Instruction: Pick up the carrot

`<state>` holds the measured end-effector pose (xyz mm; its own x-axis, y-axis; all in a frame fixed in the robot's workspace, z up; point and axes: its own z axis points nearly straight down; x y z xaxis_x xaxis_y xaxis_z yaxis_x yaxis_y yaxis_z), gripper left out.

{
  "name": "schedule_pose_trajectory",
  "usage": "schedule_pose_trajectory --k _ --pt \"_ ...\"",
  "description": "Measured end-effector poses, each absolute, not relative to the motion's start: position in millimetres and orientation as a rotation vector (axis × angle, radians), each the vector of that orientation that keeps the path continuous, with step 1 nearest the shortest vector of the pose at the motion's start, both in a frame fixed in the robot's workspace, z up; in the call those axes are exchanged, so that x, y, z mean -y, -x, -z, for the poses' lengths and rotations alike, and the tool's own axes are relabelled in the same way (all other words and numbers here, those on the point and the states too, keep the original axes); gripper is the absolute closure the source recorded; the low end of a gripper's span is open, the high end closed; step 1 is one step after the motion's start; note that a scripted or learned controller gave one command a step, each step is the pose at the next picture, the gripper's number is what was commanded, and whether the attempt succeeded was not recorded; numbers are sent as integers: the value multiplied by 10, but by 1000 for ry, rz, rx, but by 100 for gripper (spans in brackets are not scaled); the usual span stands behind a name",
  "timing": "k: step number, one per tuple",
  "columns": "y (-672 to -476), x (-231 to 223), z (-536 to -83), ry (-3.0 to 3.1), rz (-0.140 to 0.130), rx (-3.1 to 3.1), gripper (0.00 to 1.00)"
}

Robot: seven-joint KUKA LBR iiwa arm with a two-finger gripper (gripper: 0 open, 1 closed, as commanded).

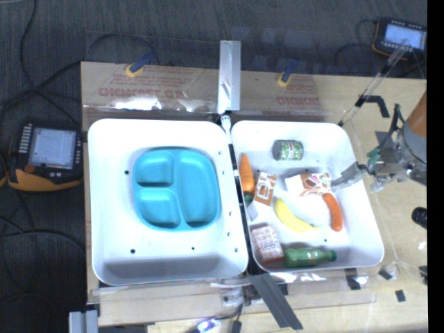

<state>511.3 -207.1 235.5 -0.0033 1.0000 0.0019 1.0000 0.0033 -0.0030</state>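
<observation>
While I am watching from above, the nearest things are lying along the front wall of the right bin (361,252): a green bottle (309,257) on its side, and just left of it a small red-and-white packet (266,239). A little farther in, a banana (293,216) is lying at a slant near the middle, and a sausage (335,210) is sitting to its right. Beyond those, two small cartons are resting, one orange (264,187) and one white (308,184). I am seeing the carrot (246,174) lying lengthwise against the bin's left wall, just beside the orange carton, green end toward me. Farthest back, a can (288,150) is lying on its side. The left bin (104,255) is carrying a blue tray (175,187) with three compartments. The gripper (388,166) is hanging over the right bin's right rim, well apart from the carrot; I am seeing nothing between its parts, and I cannot tell how it is set.
</observation>
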Motion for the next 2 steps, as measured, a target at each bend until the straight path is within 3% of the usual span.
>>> schedule_pose_trajectory --k 1,2 --pt "-5120 2056 -2435 2210 -1 2224 100" --pt "-5367 1382 -3016 2106 0 2329 100"
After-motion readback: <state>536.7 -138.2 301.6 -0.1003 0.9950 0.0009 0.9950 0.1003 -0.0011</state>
